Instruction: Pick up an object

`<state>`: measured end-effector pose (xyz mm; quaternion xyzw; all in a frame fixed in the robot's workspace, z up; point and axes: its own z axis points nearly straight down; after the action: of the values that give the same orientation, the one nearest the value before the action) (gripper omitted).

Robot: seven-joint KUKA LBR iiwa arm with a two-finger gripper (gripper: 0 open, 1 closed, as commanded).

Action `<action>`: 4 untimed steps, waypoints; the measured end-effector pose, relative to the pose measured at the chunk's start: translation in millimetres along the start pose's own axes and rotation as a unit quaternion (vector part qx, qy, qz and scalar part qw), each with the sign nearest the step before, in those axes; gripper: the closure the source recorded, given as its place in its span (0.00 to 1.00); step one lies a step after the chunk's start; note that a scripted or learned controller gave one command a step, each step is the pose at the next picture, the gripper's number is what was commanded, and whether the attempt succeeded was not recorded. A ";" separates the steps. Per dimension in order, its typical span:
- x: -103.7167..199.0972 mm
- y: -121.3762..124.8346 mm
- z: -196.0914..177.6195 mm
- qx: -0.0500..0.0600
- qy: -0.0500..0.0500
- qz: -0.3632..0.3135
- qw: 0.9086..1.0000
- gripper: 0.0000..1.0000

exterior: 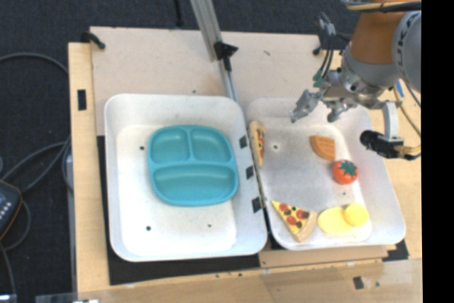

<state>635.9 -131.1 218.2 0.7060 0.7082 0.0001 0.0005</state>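
Observation:
My gripper hovers over the far end of the right bin, fingers spread open with nothing between them. Just in front of it lies an orange bread piece. A red tomato sits nearer the bin's right side. A pizza slice and a yellow toy lie along the near wall. A hot dog rests against the bin's left wall.
The left bin holds a teal divided plate. A slanted metal pole rises behind the bins, its clamp near their shared far corner. The grey and orange arm reaches in from the right.

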 end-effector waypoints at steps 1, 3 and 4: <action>-0.1 0.0 0.0 0.000 0.000 0.000 1.000 0.00; -7.8 3.2 112.7 0.002 0.000 0.002 1.000 0.00; -9.2 5.4 97.5 -0.001 -0.001 0.003 1.000 1.00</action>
<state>641.4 -140.3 120.8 0.7084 0.7058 0.0004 0.0022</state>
